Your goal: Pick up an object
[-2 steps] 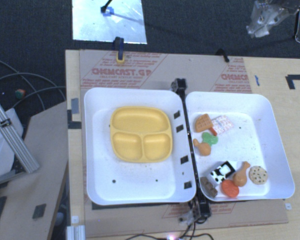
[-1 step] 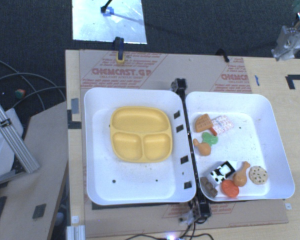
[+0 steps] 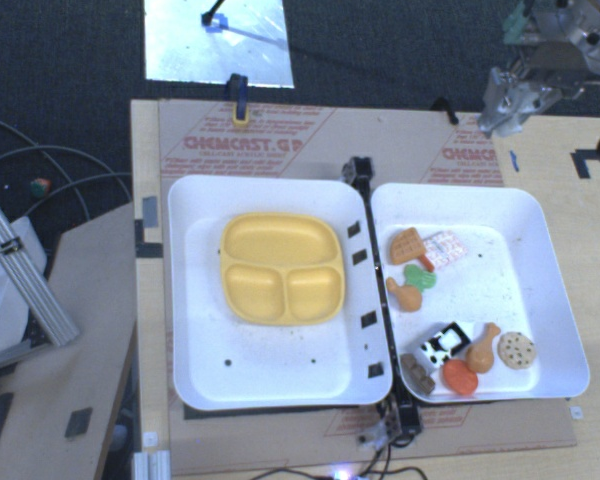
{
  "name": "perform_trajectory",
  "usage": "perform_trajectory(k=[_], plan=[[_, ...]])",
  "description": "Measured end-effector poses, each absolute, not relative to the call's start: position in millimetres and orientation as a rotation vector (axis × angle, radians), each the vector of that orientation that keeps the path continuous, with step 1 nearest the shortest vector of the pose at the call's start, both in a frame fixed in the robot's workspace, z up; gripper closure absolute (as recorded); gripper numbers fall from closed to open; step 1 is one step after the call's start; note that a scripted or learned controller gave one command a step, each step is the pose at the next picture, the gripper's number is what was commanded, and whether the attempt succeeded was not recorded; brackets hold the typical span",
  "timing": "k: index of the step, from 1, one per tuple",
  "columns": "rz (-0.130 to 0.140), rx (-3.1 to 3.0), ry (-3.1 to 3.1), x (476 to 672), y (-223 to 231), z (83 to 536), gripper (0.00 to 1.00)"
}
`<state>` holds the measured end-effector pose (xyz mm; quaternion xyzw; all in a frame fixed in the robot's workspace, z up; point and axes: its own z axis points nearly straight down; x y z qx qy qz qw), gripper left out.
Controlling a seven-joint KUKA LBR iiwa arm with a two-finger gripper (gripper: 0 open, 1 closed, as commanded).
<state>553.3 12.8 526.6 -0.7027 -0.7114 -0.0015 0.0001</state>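
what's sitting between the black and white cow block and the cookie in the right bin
In the camera view, a toy drumstick lies between the cow block and the cookie.

tool (image 3: 507,103) above right bin (image 3: 540,208) | yellow tray (image 3: 282,268) in left bin (image 3: 195,298)

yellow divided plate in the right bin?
No, the yellow divided plate lies in the left bin, while the right bin holds the small toy food pieces.

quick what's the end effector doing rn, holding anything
end effector: above the bench beyond the right bin, nothing visible in it; open or shut cannot be told.
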Motion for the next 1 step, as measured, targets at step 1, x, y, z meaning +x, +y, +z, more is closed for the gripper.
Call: perform_trajectory(k=[1], plan=[[-0.002,-2.229,-2.220,570.9,-52.4,535.7,1.00]])
